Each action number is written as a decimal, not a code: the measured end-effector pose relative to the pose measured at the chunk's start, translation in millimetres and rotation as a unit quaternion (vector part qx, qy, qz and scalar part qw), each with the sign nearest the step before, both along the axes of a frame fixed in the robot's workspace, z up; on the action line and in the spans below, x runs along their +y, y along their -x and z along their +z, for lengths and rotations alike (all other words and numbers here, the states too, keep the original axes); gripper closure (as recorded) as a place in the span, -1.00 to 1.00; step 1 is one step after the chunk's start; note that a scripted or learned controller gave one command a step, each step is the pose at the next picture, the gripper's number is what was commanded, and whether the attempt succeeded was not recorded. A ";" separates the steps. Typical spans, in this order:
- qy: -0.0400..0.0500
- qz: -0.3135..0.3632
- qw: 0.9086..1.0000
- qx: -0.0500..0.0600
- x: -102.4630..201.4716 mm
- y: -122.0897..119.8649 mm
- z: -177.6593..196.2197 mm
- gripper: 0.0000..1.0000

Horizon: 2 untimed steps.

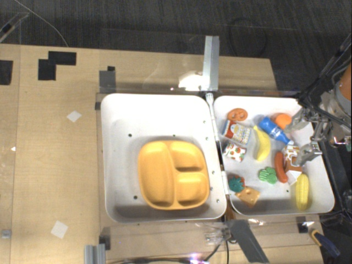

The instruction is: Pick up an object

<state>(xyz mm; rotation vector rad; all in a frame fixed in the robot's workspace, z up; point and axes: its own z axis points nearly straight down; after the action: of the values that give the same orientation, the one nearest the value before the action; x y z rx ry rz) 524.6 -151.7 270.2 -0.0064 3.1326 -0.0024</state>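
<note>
The right bin (328,202) holds several toy foods: a blue bottle (273,130), an orange ball (282,120), a banana (263,144), a red sausage (281,166), a corn cob (302,190), a green piece (268,175) and two small cartons (237,132). My gripper (306,136) hangs over that bin's right side, just right of the blue bottle and above the sausage. Its fingers (311,150) are spread open with nothing between them.
The left bin (118,125) holds a yellow divided plate (173,175). A round orange toy (237,114), a teal piece (236,183) and an orange wedge (249,196) lie along the right bin's left side. A metal post (211,59) stands behind the bins.
</note>
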 end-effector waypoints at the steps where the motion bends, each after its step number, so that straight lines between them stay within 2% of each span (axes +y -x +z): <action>1: -0.002 -0.138 0.990 0.003 4.6 -50.6 -133.9 -1.00; 2: -0.003 -0.340 0.940 -0.002 -19.6 -65.2 -181.2 -1.00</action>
<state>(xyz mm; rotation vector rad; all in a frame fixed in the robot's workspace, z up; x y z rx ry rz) 589.7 -171.3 89.0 1.0586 2.9458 0.0024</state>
